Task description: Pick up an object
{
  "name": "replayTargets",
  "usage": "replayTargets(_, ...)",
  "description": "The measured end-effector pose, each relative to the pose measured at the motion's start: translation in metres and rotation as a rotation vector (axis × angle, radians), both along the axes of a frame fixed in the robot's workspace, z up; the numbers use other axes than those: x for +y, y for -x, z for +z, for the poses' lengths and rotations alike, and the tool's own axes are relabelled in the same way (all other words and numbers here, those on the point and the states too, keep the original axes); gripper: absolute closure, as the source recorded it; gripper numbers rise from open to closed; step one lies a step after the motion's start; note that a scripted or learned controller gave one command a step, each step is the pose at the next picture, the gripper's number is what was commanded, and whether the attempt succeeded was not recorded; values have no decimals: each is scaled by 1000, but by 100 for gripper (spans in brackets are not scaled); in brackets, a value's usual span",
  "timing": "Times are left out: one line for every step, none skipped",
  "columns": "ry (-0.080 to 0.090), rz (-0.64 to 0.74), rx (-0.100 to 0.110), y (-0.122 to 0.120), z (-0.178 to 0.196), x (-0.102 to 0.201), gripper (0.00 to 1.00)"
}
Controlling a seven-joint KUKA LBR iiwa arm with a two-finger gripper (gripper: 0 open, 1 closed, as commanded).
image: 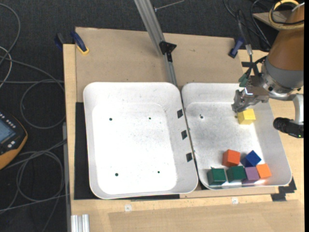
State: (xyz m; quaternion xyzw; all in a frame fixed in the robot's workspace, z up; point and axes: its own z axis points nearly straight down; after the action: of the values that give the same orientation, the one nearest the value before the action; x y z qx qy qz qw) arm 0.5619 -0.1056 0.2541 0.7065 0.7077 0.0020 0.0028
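1. Where the grey arm reaches in from the right, its gripper [243, 102] hangs over the far part of the right white bin [207, 134], and a small yellow cube [246, 116] lies just beside it on the near side; whether anything is held, I cannot tell.
2. Orange, blue, green and purple cubes [240, 168] cluster in the near right corner, well apart, so nothing blocks the way.
3. On the desk [120, 57], the left white bin [135, 134] adjoins.

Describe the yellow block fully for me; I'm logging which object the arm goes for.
The yellow block is a small, plain cube with a matte look, possibly foam or wood. It sits in the right bin, in its upper right part, apart from the cluster of coloured blocks near the front edge. The gripper is right above it at its upper left corner; whether they touch cannot be told.
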Motion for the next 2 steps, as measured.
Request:
replayTargets(-2,5,2,-5,8,51,100)
replayTargets(-4,5,10,-9,-3,112,100)
